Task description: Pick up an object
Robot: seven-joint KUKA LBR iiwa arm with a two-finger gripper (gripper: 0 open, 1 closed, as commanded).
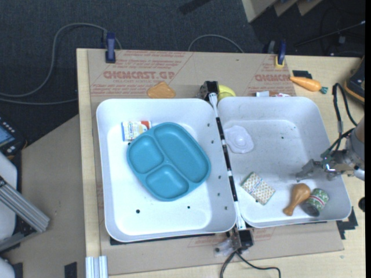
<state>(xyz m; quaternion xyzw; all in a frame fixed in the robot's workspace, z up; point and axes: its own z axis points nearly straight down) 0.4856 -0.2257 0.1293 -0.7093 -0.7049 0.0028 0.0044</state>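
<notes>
My gripper (316, 165) hangs at the right side of the right bin (278, 112), just above a brown wooden drumstick-shaped piece (298, 197) and a small green and white can (316, 200). Its fingers look spread apart, with nothing between them. A patterned beige packet (258, 188) lies to the left of the drumstick. Near this bin's left wall sits a clear plastic lid (238, 140).
The left bin (116, 172) holds a blue divided plate (167, 160) and a small white, red and yellow packet (135, 129). Behind the bins lie an orange lump (160, 90), a yellow object (224, 91) and an orange carrot-like toy (305, 83). Cables run at the right edge.
</notes>
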